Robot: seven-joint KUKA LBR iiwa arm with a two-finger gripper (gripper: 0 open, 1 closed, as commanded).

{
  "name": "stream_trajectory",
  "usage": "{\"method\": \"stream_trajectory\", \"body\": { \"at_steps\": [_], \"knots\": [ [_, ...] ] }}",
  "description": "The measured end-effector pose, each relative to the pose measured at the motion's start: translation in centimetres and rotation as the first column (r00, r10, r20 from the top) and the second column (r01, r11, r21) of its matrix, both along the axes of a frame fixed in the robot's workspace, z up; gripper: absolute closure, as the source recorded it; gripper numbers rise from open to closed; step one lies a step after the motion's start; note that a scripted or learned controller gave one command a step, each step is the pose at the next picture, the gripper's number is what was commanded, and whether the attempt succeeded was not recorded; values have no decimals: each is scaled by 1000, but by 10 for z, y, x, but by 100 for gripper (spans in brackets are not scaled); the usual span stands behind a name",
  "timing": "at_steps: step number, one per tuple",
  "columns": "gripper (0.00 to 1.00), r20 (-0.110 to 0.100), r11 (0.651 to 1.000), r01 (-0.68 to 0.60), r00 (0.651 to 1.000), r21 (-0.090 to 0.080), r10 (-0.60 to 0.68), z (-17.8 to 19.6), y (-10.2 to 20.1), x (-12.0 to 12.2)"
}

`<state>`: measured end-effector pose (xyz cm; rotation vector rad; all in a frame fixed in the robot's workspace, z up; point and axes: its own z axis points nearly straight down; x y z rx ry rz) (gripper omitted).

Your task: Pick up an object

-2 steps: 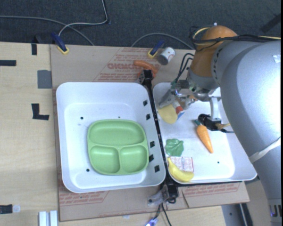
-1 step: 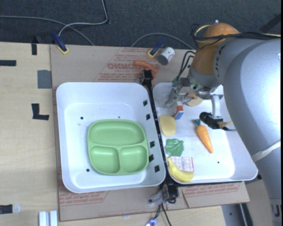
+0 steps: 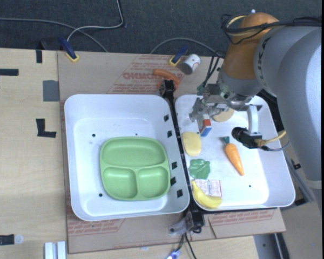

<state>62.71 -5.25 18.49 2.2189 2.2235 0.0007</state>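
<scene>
Picking from the right bin (image 3: pixel 270 196) means choosing one target: banana (image 3: pixel 206 197) at the near edge, then green piece (image 3: pixel 199 169), carrot (image 3: pixel 234 158), yellow block (image 3: pixel 191 143). Best to come straight down, centred on one item, away from the wall. Farther back, gripper (image 3: pixel 205 115) over a small red-blue thing (image 3: pixel 206 127); cannot tell if apart or together, wrist hides much.

Grey arm (image 3: pixel 297 74), orange band (image 3: pixel 245 42), black cables (image 3: pixel 243 28)
</scene>
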Motion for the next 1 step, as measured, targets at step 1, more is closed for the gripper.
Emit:
{"method": "stream_trajectory", "body": {
  "at_steps": [1],
  "knots": [
    [100,-2,1000,1,1000,1,-1,17,38,-25]
  ]
}}
